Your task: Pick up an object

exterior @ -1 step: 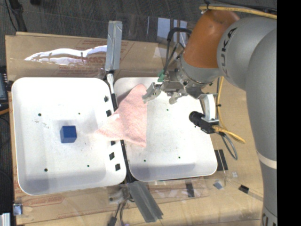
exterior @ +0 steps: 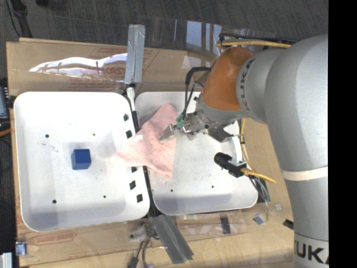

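Now we see the tool [exterior: 174, 129] low in the right bin [exterior: 195, 200], clenched on a pink cloth [exterior: 153, 144] draped over the divider, blue cube [exterior: 81, 158] left.

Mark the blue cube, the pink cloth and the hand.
blue cube [exterior: 81, 158]: camera view, middle of its top face, in the left bin.
pink cloth [exterior: 155, 141]: camera view, centre of the cloth, draped over the divide between the bins.
hand [exterior: 173, 129]: camera view, at its fingertips by the cloth's right edge.
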